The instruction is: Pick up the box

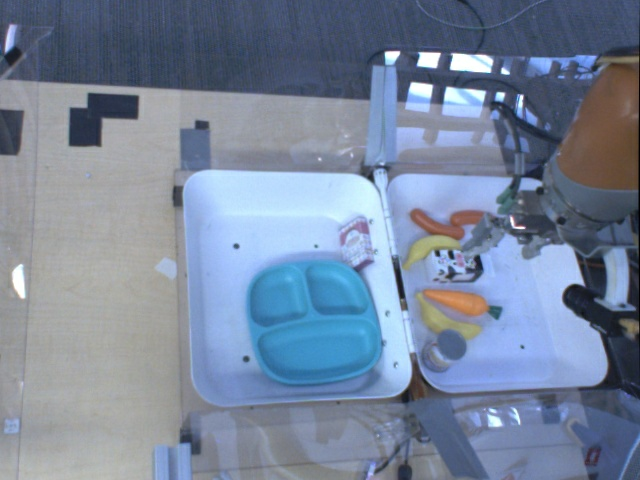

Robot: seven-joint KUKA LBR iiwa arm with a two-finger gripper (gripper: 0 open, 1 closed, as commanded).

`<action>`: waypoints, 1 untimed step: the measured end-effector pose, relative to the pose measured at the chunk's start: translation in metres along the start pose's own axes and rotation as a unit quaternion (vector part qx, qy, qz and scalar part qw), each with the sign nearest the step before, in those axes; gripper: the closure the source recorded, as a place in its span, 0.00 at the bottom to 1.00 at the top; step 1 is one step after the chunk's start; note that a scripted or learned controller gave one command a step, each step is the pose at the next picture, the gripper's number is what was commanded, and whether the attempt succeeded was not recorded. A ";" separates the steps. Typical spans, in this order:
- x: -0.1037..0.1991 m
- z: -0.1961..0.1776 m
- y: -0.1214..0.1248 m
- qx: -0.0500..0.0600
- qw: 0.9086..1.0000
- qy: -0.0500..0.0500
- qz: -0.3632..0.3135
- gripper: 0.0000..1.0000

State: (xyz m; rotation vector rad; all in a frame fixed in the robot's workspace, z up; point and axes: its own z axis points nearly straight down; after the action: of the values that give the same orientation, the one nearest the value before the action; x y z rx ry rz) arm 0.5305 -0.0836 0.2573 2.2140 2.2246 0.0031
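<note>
glossy white plastic bins (pixel 215 268), wooden bench (pixel 90 268)

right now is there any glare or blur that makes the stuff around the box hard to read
In the camera view, bright window reflections streak the shiny strip behind the right bin; the pincer and the small box under it look soft and merge into dark detail, so grip is unclear; the red packet and blue tray in the left bin read clearly under even light.
</note>
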 end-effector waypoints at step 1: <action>-0.046 0.102 0.040 0.001 1.000 0.000 0.018 0.00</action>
State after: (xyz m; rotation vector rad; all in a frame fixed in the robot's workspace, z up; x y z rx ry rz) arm 0.5709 -0.1290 0.1553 2.2538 2.1867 0.0017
